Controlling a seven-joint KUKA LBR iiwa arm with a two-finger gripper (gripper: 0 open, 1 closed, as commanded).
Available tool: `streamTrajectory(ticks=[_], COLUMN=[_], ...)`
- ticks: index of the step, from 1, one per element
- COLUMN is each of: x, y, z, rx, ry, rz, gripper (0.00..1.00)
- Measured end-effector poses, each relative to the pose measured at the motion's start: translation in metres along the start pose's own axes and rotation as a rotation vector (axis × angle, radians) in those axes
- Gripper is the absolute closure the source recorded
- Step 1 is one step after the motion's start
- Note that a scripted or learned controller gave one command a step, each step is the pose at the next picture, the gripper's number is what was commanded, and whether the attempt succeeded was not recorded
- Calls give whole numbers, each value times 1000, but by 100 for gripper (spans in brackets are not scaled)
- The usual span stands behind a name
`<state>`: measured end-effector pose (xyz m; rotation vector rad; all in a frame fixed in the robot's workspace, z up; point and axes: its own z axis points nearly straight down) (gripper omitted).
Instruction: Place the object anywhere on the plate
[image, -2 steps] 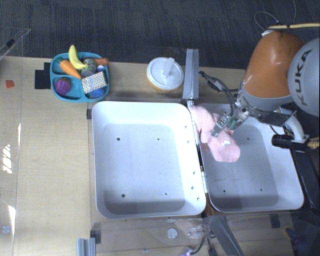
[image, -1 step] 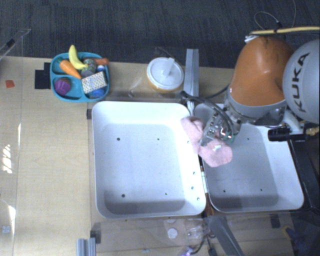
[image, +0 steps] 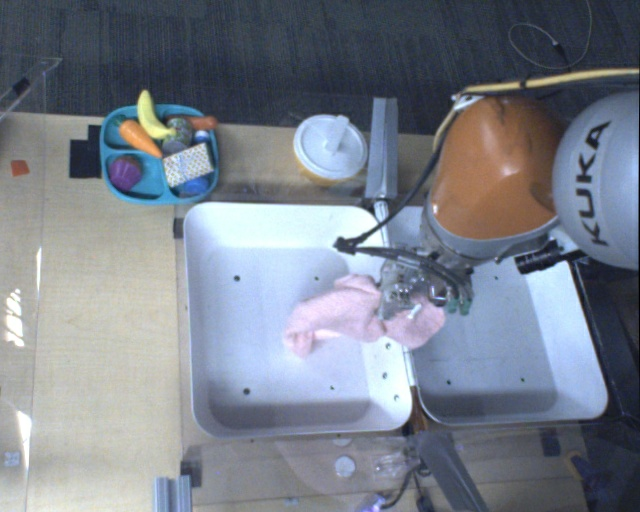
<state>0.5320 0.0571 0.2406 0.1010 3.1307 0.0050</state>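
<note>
A: Pale wood on the bench (image: 90, 330), dark ribbed floor beyond its far edge. Clear panel standing along the left side.

B: And the arm?

A: Grey, with the orange band (image: 495, 165) bulging over the right bin (image: 520, 390); reaching in from the right, wrist bent down. Gripper (image: 412, 295) low over the seam between the two bins.

B: Jaws?

A: Down in the cloth; hard to see, cannot tell how far apart, nor whether anything is caught between them.

B: The cloth, then?

A: Pink cloth (image: 335, 315), crumpled, draped across the shared rims: most of it in the left bin (image: 240, 400), one lobe hanging into the right bin under the gripper.

B: Off the bins?

A: Blue divided plate (image: 108, 180) at the bench's far left, well apart from the cloth, loaded with a banana (image: 150, 115), a carrot (image: 138, 138), a purple piece and other toy food. White lidded cup (image: 331, 147) just behind the left bin.
</note>
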Motion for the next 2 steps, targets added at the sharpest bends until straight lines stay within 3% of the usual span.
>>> streamTrajectory(ticks=[1,2], x=[24,24], y=[44,44], z=[9,9], rx=[0,0], ry=[2,2], rz=[-68,-68], gripper=[100,0])
